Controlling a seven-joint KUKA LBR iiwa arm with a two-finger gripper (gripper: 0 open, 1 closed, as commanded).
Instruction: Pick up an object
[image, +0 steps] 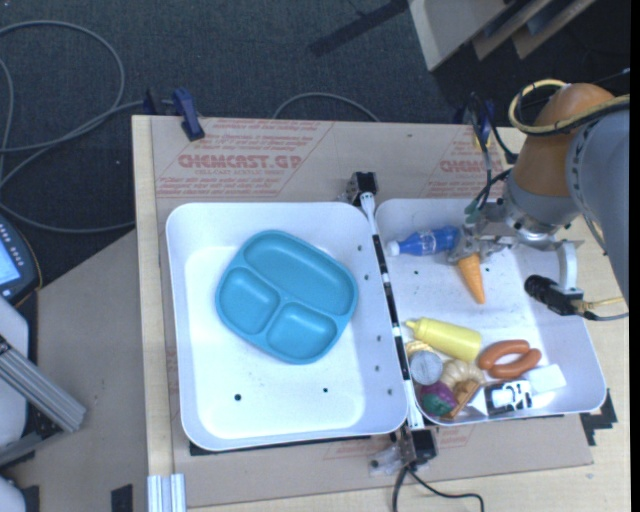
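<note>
In the right bin (575, 330), my gripper (482, 240) hangs low over the far end. Directly below it an orange carrot-shaped toy (472, 279) lies on the floor, its wide end touching or almost touching the gripper's tip. A small blue bottle (424, 242) lies just to the gripper's left. Closer to the front lie a yellow squeeze bottle (447, 337), a red-orange sausage (508, 356), a black-and-white box (514, 396) and a cluster of small toys (440, 385).
The left bin (200, 330) holds a blue divided plate (286, 294). A black cable end (548, 292) hangs off the arm over the right bin's right side. A ridge between the bins (385, 290) carries clips.
</note>
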